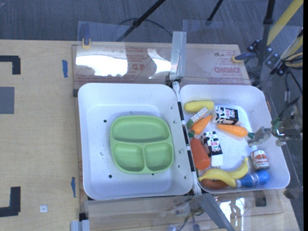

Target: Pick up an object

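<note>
Reaching in from the right over the right-hand white bin, with the arm crossing that bin's right rim. Hovering with the fingers pointed left, just beside the right tip of one carrot and above a small red-labelled can. Showing nothing clearly gripped; being too small and blurred to tell whether spread or closed.

Lying in the same bin, all loose: a yellow banana near the far-left corner, a second carrot slanting just below it, a cow-patterned carton near the far side, and another cow-patterned carton near the middle. Resting along the left wall, an orange-red block, touching that second carton. Curving along the near side, a second banana, with a blue bottle just beside its right end and below the can.

Sitting in the left white bin, a green divided plate, well apart from the fingers. Standing side by side on the wooden surface, both bins touching along their shared middle edge.
</note>
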